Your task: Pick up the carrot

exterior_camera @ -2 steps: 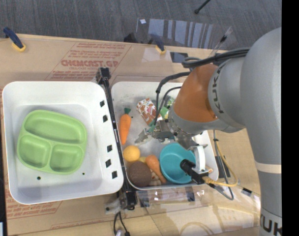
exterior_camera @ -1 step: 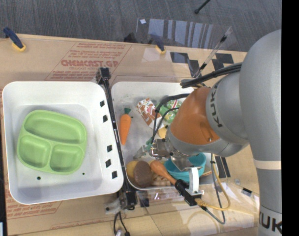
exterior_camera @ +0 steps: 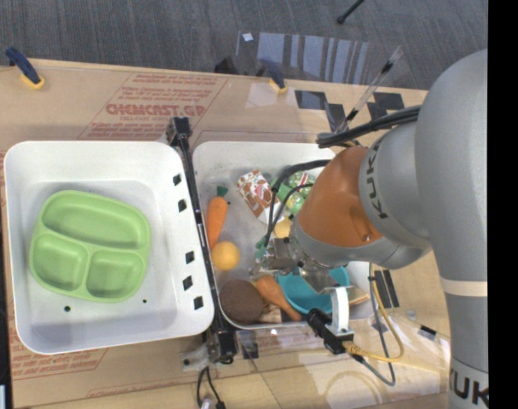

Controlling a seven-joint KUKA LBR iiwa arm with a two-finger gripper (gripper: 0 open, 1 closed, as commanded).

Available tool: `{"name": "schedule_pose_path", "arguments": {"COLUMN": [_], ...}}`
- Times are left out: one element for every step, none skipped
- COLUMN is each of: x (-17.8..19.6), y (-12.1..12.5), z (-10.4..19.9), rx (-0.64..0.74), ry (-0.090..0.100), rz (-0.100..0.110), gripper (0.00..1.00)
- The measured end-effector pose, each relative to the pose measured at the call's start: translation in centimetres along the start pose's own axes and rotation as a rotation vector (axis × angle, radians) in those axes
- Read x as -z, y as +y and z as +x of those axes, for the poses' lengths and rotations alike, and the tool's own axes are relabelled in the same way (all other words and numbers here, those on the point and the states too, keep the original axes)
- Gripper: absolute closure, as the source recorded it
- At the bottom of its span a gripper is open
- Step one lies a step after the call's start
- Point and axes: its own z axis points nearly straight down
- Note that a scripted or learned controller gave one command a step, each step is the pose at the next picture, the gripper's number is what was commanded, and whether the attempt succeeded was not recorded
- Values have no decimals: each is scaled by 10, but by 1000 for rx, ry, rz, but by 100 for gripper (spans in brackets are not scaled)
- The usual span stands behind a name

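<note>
Jaws hidden beneath the wrist, so their state is unclear; gripper point(exterior_camera: 280, 267) sits right of the carrot point(exterior_camera: 216, 219), lying lengthwise up-down.

The two shallow white plastic bins point(exterior_camera: 20, 228) are showing a smooth, slightly glossy finish. The lime-green divided plastic tray point(exterior_camera: 90, 245) is looking matt. The brown cardboard sheet point(exterior_camera: 140, 100) under them is looking dull, papery.

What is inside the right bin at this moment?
The right bin holds a carrot, an orange ball, a brown round item, a red-patterned packet and a teal piece. The arm covers the bin's right part; whatever lies beneath is hidden.
</note>
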Motion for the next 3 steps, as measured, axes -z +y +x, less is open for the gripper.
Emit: {"name": "schedule_pose_path", "arguments": {"x": [92,88,117], "y": [31,-9,55], "z": [60,123,132], "rx": [-150,-351,-531], "ry": [1,0,1], "rz": [-1,8,4], "gripper": [100,100,100]}}
